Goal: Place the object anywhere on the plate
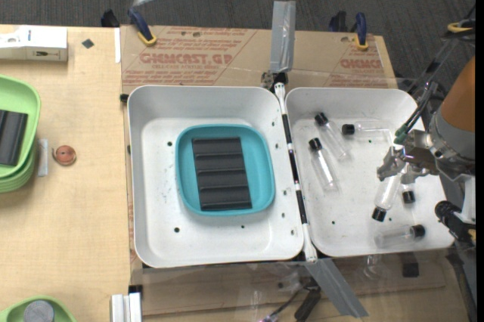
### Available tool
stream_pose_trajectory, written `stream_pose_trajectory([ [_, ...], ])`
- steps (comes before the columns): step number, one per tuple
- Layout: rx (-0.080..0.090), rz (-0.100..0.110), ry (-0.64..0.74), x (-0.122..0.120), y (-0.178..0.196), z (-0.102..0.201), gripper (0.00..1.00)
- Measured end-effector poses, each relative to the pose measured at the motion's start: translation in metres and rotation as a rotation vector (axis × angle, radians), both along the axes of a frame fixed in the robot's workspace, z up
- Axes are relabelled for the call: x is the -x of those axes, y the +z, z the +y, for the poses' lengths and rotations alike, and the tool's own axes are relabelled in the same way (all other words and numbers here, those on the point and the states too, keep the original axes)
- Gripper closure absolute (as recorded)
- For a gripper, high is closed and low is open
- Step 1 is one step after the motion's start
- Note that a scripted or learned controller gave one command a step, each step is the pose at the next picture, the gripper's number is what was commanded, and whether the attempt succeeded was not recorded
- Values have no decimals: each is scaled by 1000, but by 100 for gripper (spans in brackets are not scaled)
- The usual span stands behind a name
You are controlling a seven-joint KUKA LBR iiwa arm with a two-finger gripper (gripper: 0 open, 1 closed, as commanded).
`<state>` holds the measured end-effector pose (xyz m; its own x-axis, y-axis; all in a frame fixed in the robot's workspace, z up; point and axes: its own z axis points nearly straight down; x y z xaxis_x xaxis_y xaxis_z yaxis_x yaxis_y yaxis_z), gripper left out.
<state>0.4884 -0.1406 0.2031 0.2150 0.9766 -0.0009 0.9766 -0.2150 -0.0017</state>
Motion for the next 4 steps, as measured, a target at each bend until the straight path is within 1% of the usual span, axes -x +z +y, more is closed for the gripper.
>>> stream_pose_trajectory([
  [1,0,0,0,0,0,0,0],
  [2,2,0,-56,10,83,-50,0],
  [3,2,2,-170,-39,175,-70,0],
  [4,2,3,-170,-39,175,-70,0],
])
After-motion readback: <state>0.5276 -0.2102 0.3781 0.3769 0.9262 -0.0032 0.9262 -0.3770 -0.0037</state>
